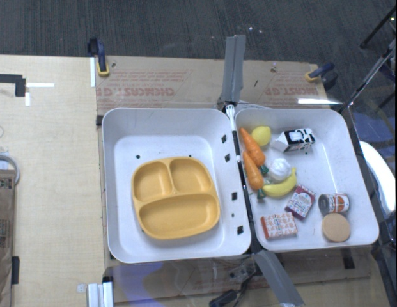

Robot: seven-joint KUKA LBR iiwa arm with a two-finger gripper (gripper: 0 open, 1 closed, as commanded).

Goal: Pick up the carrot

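In the right bin [351, 152], against its left wall, lies an orange carrot [252, 146], pointing up-left with its thick end lower right. A second orange carrot-like piece [252, 173] lies just below it, along the same wall. A yellow lemon [262, 135] touches the upper carrot on its right. A banana [282, 185] and a white round object [280, 167] press against the lower one.
The right bin also holds a black-and-white carton [298, 139], a red packet [300, 202], a red-white box [279, 225], a tin can [334, 203] and a tan disc [336, 228]. In the left bin [115, 171] sits a yellow divided plate [176, 197].
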